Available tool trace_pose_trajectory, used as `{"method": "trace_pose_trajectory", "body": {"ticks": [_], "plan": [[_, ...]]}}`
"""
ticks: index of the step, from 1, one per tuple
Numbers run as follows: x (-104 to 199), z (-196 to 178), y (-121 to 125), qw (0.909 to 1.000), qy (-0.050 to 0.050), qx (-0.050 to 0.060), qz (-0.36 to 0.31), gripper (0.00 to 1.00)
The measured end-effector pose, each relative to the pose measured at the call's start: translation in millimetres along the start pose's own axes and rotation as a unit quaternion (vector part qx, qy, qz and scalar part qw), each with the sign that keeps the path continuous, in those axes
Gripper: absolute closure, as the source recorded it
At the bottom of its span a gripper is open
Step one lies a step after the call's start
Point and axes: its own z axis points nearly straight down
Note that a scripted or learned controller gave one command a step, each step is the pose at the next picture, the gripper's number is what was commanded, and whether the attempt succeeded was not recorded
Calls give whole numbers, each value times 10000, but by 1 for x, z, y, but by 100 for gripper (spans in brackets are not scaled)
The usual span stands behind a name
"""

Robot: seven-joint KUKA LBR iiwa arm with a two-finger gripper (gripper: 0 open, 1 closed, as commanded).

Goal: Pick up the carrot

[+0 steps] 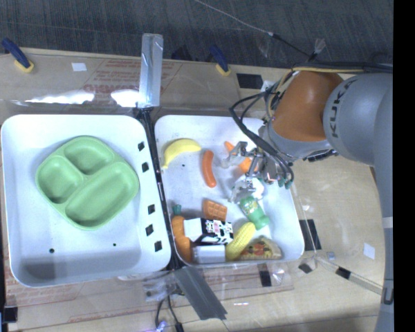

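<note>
The carrot point(229, 145) is a small orange piece in the upper middle of the right bin point(194, 126). Its tip pokes out to the left, and a second orange patch shows beside the gripper's metal parts. My gripper point(246, 166) hangs low right over the carrot's right end, at the end of the grey arm with the orange band point(301, 113). The gripper body hides whether the carrot lies between its tips.
In the right bin lie a banana point(181, 149), a red-orange sausage point(208, 168), a green bottle point(253, 210), a corn cob point(240, 238), a cow-patterned carton point(218, 230) and other toy food. The left bin point(28, 254) holds a green divided plate point(88, 180).
</note>
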Motion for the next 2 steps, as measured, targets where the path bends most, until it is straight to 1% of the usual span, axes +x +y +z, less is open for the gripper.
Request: {"method": "trace_pose_trajectory", "body": {"ticks": [1, 2], "plan": [[-3, -14, 1, 10000, -45, 14, -30, 100], [16, -15, 53, 9968, -24, 4, 796, 100]]}}
